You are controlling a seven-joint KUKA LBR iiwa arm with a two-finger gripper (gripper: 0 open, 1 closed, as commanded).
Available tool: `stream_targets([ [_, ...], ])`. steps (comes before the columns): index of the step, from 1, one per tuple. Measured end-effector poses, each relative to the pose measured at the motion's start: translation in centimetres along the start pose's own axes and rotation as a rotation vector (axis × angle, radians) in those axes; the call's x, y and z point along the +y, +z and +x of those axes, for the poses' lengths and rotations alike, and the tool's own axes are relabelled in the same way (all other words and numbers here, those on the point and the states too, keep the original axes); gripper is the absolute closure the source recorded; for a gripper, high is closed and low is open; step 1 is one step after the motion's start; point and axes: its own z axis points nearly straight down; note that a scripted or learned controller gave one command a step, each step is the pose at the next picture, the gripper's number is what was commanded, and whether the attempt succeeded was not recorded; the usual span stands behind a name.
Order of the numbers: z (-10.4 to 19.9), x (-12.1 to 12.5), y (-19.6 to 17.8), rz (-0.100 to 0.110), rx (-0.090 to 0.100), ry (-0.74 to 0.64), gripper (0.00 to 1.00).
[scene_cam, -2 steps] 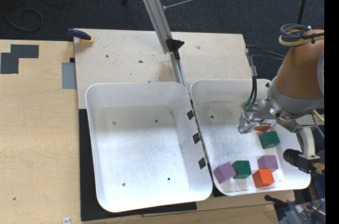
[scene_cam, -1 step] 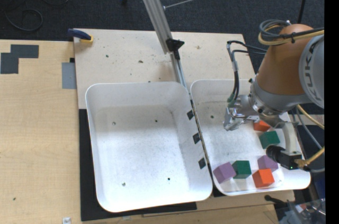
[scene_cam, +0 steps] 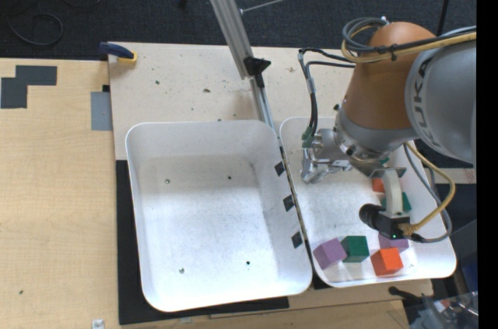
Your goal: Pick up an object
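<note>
My gripper (scene_cam: pixel 313 166) hangs over the upper left part of the right bin (scene_cam: pixel 436 264), close to the wall shared with the left bin. Nothing shows in its grasp. A purple block (scene_cam: pixel 330 252), a green block (scene_cam: pixel 355 247) and an orange block (scene_cam: pixel 387 261) lie together at the near end of that bin, well below the gripper. Behind the orange block a second purple piece (scene_cam: pixel 394 243) peeks out. Another orange piece (scene_cam: pixel 379 183) and a green one (scene_cam: pixel 405 203) are partly hidden by the arm's wrist.
The left bin (scene_cam: pixel 156 164) sits beside the right one. An aluminium pole (scene_cam: pixel 229 16) slants up from between the bins. A blue and yellow clamp (scene_cam: pixel 118 51) lies at the bench's far left corner. A black cable plug (scene_cam: pixel 380 219) hangs over the blocks.
</note>
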Motion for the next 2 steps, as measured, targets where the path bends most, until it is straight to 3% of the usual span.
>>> stream_targets([
  [2, 9.0, 3.2, 1.8, 0.002, 0.000, 0.000, 1.00],
])
